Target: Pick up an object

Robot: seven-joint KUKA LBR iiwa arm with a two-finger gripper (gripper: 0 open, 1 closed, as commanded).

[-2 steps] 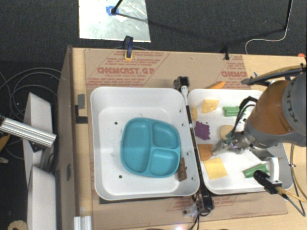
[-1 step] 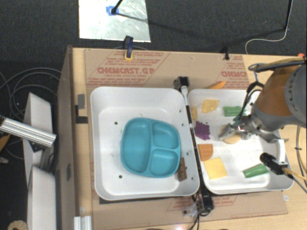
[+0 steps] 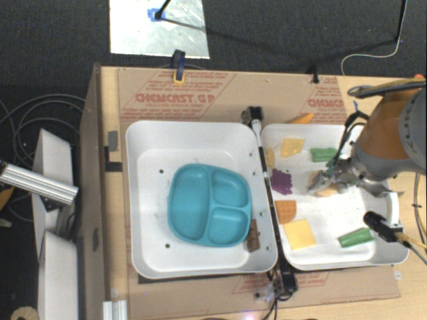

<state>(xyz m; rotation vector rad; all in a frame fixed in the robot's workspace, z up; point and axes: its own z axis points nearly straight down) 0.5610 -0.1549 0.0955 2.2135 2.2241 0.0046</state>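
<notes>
Cardboard-topped bench [image 3: 200, 89] carries 2 white bins: left bin [image 3: 143, 145] holds a blue divided plate [image 3: 209, 205]; in the right bin [image 3: 393, 255], the gripper [image 3: 327, 182] sits over a tan piece [image 3: 325, 191], grip unclear.

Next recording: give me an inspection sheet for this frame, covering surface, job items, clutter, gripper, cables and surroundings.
Surface: bench topped with printed cardboard, bearing a left bin and a right bin side by side.
Job's things: right bin holds a purple piece, an orange waffle-like piece, a yellow cheese-like slab, a pale yellow piece and two green pieces.
Clutter: teal divided plate in the left bin; small brown piece by its right wall.
Gripper: gripper low in the right bin over a tan piece; grasp cannot be told.
Cables: black loops left of the bench; white cable at upper right.
Surroundings: shiny sheet on dark floor.
</notes>
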